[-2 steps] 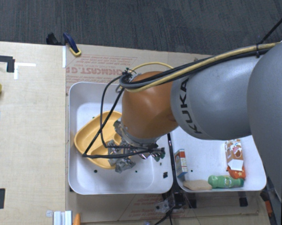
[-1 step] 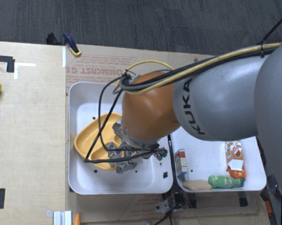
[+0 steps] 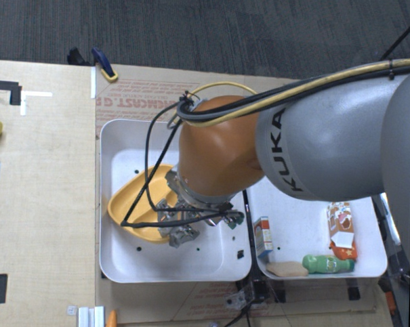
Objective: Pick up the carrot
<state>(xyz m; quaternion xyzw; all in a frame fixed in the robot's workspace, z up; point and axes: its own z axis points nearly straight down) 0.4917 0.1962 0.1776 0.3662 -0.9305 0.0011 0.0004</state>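
Gripper (image 3: 178, 229): here we are in the camera view, low in the left bin (image 3: 119, 264), with the gripper right at the inner edge of a yellow dish (image 3: 125, 203). Whether it's apart or together, we cannot tell; cables and brackets crowd it.

Arm (image 3: 328, 144): it sweeps in from the right, and its orange band (image 3: 212, 153) sits squarely over the middle of the left bin.

Cables (image 3: 149, 157): black loops drape from the wrist down across the yellow dish.

Carrot: we can't place it with any confidence. The wrist covers much of the left bin, so our guess is that it lies under there, near the dish.

Right bin (image 3: 304, 218): a small box (image 3: 261, 236) by the dividing wall, a tan lump (image 3: 287, 269) and a green bottle (image 3: 329, 264) along the near wall, and a red-and-white packet (image 3: 340, 230) above the bottle.

Handling: we'd expect the carrot to be light and stiff, with a smooth skin that could slip and a taper that could squirt out of a pinch.

Where to grip: we'd go across the thick middle, closing square to its length and away from the narrow tip.

Risk: so close to the dish, a closing grip could catch its rim.
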